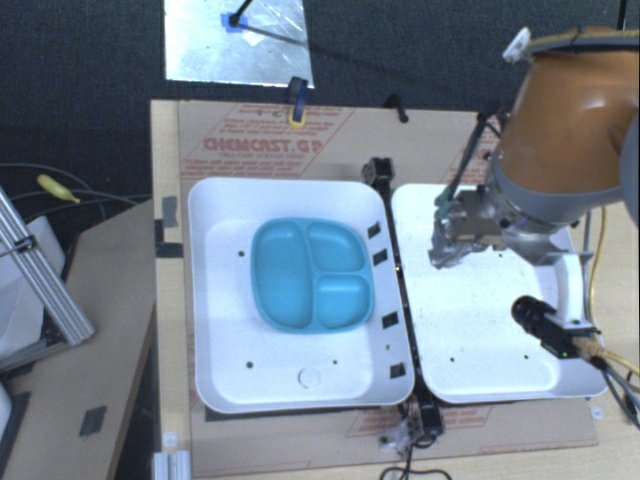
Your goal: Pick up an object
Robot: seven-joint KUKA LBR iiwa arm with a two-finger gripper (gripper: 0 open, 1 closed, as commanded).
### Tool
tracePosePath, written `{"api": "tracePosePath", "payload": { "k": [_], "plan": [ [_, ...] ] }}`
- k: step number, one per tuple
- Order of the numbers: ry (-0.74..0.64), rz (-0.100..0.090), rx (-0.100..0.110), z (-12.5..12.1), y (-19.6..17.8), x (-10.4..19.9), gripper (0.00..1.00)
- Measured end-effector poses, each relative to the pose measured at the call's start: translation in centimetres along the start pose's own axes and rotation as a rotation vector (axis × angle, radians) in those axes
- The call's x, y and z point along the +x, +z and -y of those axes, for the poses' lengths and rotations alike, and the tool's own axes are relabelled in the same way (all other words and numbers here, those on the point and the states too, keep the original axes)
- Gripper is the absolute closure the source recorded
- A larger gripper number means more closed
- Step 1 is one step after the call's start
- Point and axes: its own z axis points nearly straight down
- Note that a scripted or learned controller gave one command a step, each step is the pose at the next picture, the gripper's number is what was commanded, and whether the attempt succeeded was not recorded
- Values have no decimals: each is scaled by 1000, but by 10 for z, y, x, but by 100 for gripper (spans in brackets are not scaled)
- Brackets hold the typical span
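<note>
A blue divided plate (308, 273) lies flat in the middle of the left white bin (225, 363). My gripper (446, 248) hangs over the upper left part of the right white bin (480, 368), close to the wall between the two bins. It is well to the right of the plate and apart from it. I see nothing in its grasp. The grey arm with its orange band (575, 118) hides the right bin's far right corner.
A small pale round thing (308, 376) sits near the left bin's front wall. A black divider with clips (390, 268) runs between the bins. Both bins rest on a cardboard sheet (260, 143), with a shiny metal plate (238, 26) behind it.
</note>
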Motion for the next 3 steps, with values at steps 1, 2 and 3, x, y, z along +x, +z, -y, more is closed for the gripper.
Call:
{"api": "tracePosePath", "payload": {
  "k": [1, 2, 3],
  "plan": [
    [-1, 0, 1, 0, 23, 24, 100],
    [7, 2, 0, 0, 35, -20, 100],
    [-9, -3, -1, 0, 11, 75, 100]
  ]
}}
